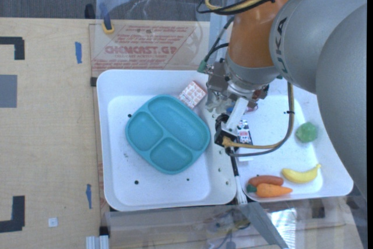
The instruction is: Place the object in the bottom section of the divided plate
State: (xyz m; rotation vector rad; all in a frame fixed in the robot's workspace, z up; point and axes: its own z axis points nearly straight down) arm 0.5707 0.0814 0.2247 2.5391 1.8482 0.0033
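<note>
A blue divided plate (168, 134) with three sections lies tilted in the left bin (116, 183). A small red-and-white patterned box (192, 94) rests on the bin floor just off the plate's upper right rim. My gripper (214, 103) hangs over the ridge between the two bins, right beside that box and above the plate's right edge. The grey arm and its orange band hide most of the gripper from above. Nothing lies in any section of the plate.
The right bin (335, 183) holds a green lumpy item (307, 132), a yellow banana (301, 174), an orange carrot (273, 189) with a red piece beside it, and a small printed packet (243, 132). A yellow-black cable (256, 147) loops under the wrist.
</note>
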